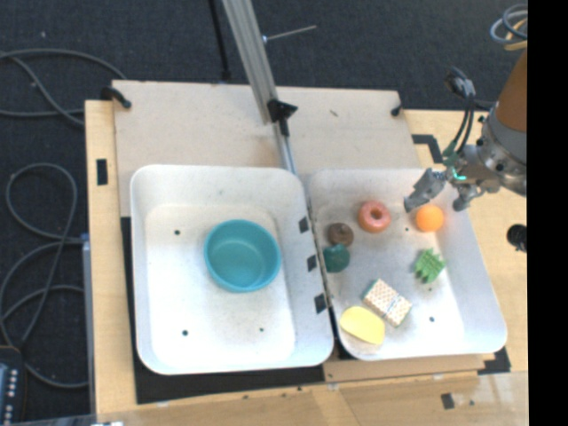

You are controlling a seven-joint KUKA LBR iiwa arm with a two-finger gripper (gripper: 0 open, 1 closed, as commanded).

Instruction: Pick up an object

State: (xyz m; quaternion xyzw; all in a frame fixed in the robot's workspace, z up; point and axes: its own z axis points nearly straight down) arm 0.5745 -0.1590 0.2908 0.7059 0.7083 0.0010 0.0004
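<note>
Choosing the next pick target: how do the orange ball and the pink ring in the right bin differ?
The orange ball is solid and round; the pink ring is a flat-lying doughnut shape with a hole through its middle. The ball looks a little smaller than the ring. The ball lies directly below the claw, while the ring sits further left, nearer the brown piece. Both rest in the right bin, in its upper part.

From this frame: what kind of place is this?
Probably a robotics lab pick-test bench: two white bins on a board, small toy-like objects such as an orange ball, loose cables on dark carpet, and an aluminium mast.
</note>
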